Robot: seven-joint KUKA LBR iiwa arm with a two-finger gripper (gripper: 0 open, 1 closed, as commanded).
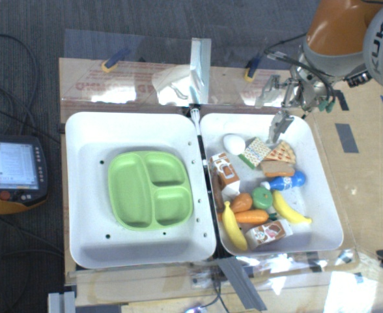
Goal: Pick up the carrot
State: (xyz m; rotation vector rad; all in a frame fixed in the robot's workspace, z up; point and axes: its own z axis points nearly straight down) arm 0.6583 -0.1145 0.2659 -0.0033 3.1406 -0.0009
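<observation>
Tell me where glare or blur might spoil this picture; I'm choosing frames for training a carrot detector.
In the camera view, glare whitens the clear sheet behind the bins and the bench's front edge; the carrot in the right bin is evenly lit and fairly sharp, with only soft shadows around it; the pincer over that bin's far rim looks slightly soft; the green tray shows no glare.

No readable text anywhere. Small cartons [226, 170] carry printing, too small to make out. Handheld screen [12, 163] at left shows lines, also illegible.
</observation>
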